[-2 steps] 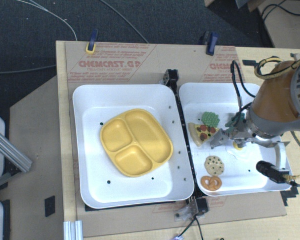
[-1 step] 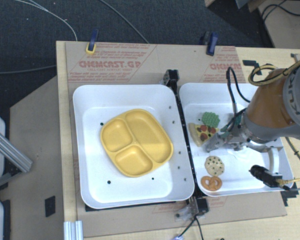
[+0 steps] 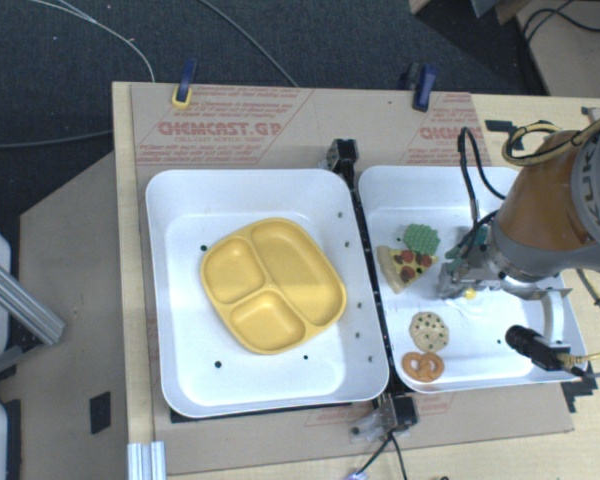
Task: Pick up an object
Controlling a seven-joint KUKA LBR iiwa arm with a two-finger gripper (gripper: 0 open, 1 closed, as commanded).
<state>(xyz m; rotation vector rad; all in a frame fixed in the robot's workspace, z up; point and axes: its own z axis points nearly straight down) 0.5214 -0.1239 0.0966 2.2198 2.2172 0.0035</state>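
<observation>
The pizza slice [image 3: 404, 265] lay just left of the end effector [image 3: 463, 277], low in the right bin [image 3: 480, 368], likely the nearest thing for it to take. How far its grip stood open, I couldn't tell. A green broccoli piece [image 3: 420, 237] sat touching the slice's far edge; a cookie [image 3: 429, 331] and a pretzel [image 3: 423, 367] lay nearer me, below the tool. Further left, the other bin [image 3: 170, 208] held a yellow divided plate [image 3: 271, 284] with bare compartments, perhaps waiting for food.
</observation>
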